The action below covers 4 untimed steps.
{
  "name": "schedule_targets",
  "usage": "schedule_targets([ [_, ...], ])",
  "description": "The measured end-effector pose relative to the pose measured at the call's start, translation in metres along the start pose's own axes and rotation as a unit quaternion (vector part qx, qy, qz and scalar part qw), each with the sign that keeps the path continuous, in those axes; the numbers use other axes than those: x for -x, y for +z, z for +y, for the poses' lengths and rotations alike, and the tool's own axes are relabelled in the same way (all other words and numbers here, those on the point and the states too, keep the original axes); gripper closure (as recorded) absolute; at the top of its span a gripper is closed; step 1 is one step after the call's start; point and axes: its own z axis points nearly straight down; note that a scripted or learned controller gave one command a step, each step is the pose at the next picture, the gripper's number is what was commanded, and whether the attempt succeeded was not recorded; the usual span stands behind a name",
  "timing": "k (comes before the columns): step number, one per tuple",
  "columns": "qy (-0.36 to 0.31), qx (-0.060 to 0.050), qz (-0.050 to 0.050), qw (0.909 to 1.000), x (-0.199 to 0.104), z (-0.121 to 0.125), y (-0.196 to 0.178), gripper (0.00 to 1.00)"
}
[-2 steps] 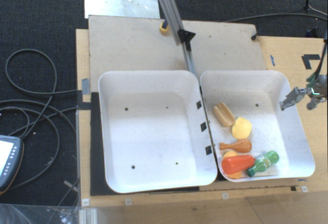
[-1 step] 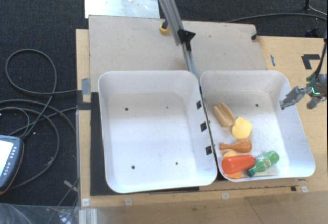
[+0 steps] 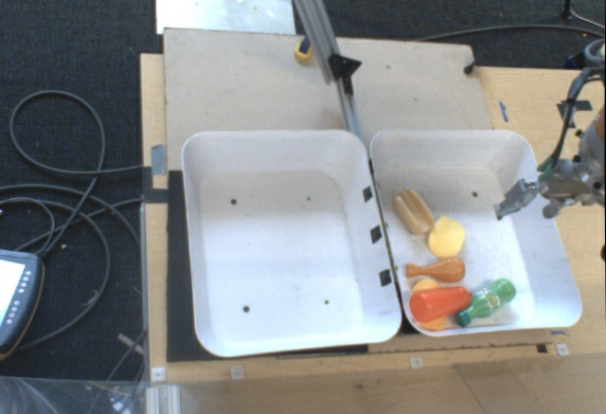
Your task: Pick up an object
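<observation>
While your pincer [image 3: 511, 201] hangs over the right shallow white bin [image 3: 473, 154], whether spread or closed you cannot tell, the round yellow plastic fruit [image 3: 447, 237] lies left and nearer the camera, beside the tan bun-shaped toy [image 3: 413, 210].

A grey metal gripper [image 3: 511, 201] on a silvery wrist block, with thin black cables looping above it.

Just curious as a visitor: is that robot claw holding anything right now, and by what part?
Nothing is held. The gripper hangs above the right bin, apart from the toy food.
</observation>
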Motion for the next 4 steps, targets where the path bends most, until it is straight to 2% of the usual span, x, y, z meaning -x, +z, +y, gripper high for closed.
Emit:
schedule_targets([
  [2,0.002,0.0,0.0,1.0,0.015,-0.001,0.092,0.0],
  [3,0.001,0.003,-0.001,1.0,0.015,0.001,0.079,1.0],
  [4,0.002,0.004,-0.002,1.0,0.021,-0.003,0.032,1.0],
])
